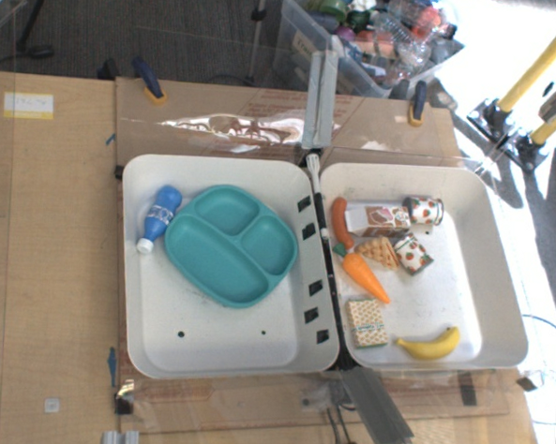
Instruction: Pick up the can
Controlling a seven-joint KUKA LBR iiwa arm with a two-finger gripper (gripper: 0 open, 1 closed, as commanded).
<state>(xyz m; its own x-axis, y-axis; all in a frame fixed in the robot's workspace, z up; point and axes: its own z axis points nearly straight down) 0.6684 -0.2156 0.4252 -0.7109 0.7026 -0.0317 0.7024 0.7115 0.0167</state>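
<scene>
My worktop (41,249) carries two white bins side by side: the left bin (149,340) and the right bin (498,314), touching.

Dark carpet floor (177,23), sunlit right.

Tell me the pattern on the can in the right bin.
White with red spots, seen in the camera view: the can.

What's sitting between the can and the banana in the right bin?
In the camera view, a small strawberry-print box lies between the can and the banana; below it the bin floor is bare.
</scene>
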